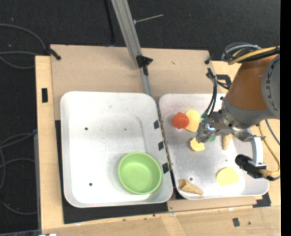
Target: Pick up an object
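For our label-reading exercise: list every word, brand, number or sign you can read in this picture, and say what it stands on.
None can be read. The two white bins, the green bowl and the small food-like items bear no visible text. Dark marks on the arm's grey casing are cut off and too blurred to read.

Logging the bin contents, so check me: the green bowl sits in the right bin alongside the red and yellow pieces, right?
Not quite. The camera view shows the green bowl in the left bin; the red and yellow pieces lie in the right bin.
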Motion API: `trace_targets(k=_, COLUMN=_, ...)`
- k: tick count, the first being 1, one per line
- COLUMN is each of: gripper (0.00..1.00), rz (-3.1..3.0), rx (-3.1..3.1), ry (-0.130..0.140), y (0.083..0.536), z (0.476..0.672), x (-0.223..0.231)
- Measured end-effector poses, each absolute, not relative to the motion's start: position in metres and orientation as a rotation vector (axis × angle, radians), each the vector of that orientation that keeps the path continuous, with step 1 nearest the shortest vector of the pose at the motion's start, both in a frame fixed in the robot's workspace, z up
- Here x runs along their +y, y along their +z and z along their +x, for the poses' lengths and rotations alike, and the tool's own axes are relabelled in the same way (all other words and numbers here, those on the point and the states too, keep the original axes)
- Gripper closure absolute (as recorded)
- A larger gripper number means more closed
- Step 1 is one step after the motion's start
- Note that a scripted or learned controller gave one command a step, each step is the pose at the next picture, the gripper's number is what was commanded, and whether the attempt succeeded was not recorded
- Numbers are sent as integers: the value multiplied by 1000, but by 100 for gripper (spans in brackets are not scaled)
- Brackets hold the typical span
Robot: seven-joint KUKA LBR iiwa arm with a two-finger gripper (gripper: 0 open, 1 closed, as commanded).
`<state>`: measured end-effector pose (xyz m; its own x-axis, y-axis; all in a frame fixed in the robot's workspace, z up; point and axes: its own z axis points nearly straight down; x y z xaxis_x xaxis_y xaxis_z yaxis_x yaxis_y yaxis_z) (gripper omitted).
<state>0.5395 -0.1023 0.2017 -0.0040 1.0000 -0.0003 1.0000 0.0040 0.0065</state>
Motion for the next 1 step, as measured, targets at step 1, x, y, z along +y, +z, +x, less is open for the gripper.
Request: trace_targets(k=1, gripper=100, rz=2211, rx=2221, ry=8, y=266, z=540, x=-106)
